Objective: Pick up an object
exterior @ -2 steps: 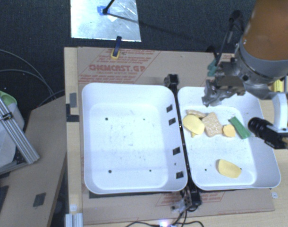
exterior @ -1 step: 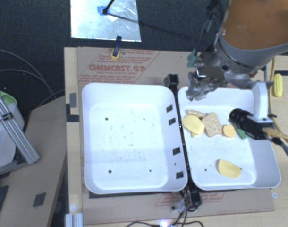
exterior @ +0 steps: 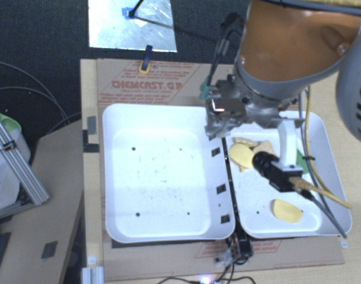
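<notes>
The grey two-finger gripper point(exterior: 218, 125) hangs above the right shallow white bin point(exterior: 322, 218); its grip cannot be told. Just beside it lies a round yellow piece point(exterior: 241, 155).

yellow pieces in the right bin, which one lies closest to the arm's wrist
The upper yellow piece, by the divider just below the wrist. The other yellow piece lies apart near the bin's front edge.

- Bench point(exterior: 62, 158): tan top, dark floor beyond it.
- Brown printed cardboard sheet point(exterior: 146, 83) lies flat on bench.
- Two white bins on cardboard, touching: left bin point(exterior: 163, 173), right bin point(exterior: 328, 218).
</notes>
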Controlling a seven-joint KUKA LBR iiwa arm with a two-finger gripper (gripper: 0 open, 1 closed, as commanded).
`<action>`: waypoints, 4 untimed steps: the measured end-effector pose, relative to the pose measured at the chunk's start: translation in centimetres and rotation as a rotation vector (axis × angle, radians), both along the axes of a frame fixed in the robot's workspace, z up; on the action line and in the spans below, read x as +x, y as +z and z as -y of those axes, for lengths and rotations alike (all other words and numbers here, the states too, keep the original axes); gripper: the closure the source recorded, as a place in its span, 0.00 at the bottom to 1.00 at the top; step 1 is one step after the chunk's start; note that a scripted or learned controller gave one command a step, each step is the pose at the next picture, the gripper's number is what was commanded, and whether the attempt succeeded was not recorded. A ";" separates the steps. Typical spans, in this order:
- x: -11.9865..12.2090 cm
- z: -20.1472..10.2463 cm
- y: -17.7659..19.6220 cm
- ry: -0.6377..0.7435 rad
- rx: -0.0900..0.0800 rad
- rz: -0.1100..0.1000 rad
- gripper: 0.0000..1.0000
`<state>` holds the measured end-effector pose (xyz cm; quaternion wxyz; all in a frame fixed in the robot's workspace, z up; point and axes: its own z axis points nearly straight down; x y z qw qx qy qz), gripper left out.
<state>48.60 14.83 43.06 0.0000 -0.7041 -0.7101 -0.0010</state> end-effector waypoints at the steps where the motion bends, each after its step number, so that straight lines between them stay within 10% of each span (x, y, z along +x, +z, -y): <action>1: 0.1 0.3 1.2 0.002 0.001 0.004 1.00; 3: 0.3 0.2 3.4 0.013 0.002 0.008 1.00; 4: 0.1 8.3 -1.2 -0.015 -0.003 -0.002 1.00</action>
